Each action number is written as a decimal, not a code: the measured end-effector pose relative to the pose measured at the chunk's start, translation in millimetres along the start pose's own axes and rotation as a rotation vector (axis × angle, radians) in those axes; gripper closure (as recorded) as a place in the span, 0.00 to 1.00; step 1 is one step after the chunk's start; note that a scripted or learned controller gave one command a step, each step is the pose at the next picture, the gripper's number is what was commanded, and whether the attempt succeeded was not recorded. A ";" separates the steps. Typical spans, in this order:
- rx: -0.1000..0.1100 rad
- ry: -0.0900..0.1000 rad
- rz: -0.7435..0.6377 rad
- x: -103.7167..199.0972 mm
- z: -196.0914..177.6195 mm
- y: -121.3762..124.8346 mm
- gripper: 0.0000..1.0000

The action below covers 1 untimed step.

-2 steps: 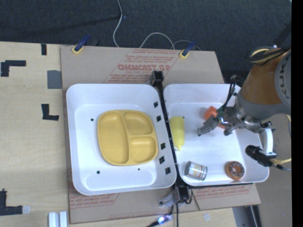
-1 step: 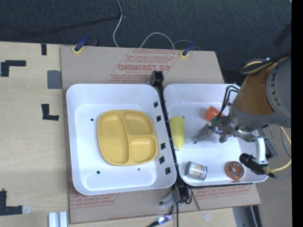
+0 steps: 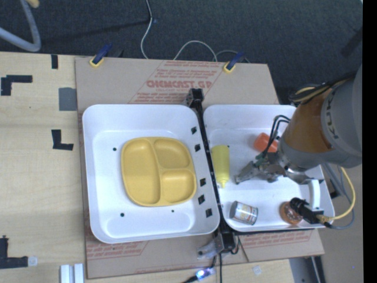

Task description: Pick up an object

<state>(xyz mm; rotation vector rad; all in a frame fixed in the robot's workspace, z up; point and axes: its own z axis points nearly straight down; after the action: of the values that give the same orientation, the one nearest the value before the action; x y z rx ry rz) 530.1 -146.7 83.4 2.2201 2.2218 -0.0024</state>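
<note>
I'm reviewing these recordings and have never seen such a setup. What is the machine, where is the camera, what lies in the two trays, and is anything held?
This is a single picture from a camera fixed above a bench, looking down at a slant. The grey machine with an orange band is a robot arm reaching in from the right. At its end is a two-finger gripper, over the right bin.

The left bin holds a yellow divided plate. The right bin holds a yellow bottle-shaped thing by the middle wall, a small metal can, an orange thing partly behind the arm, and a small brown round thing.

Nothing visibly sits in the gripper, so nothing counts as held.
</note>
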 end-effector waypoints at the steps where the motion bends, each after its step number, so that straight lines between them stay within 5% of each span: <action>1: -0.001 0.000 0.000 0.2 -11.8 0.6 1.00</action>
<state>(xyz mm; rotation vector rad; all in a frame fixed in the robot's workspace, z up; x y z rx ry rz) 530.7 -146.5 95.3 2.2188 2.2215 -0.0008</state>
